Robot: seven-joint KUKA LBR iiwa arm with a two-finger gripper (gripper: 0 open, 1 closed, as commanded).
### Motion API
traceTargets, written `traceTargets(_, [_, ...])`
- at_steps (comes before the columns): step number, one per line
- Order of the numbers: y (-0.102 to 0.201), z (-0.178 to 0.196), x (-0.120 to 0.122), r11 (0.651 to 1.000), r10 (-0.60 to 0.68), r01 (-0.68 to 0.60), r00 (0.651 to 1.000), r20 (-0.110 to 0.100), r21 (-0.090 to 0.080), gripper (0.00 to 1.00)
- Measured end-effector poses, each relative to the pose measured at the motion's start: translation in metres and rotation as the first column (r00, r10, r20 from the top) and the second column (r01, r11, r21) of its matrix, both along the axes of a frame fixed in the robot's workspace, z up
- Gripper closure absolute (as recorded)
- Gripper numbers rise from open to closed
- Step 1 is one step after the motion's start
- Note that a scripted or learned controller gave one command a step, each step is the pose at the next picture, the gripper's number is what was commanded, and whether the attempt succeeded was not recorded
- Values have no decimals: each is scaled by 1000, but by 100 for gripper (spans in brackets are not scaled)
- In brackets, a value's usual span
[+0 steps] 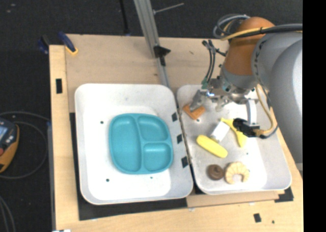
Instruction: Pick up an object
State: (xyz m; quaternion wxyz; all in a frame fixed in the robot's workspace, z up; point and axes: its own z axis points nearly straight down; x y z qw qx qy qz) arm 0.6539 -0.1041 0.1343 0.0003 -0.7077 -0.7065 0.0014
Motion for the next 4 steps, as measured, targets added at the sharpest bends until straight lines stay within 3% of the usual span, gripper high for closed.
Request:
traceTargets(1, [-1, 14, 2, 1000, -2, 2, 1000, 7, -1, 100])
traceTargets(2, [-7, 79, 5, 1000, -2, 3, 1000, 10, -1, 100])
traceTargets(4, [-6, 167, 6, 1000, 4, -4, 1000, 8, 0, 100])
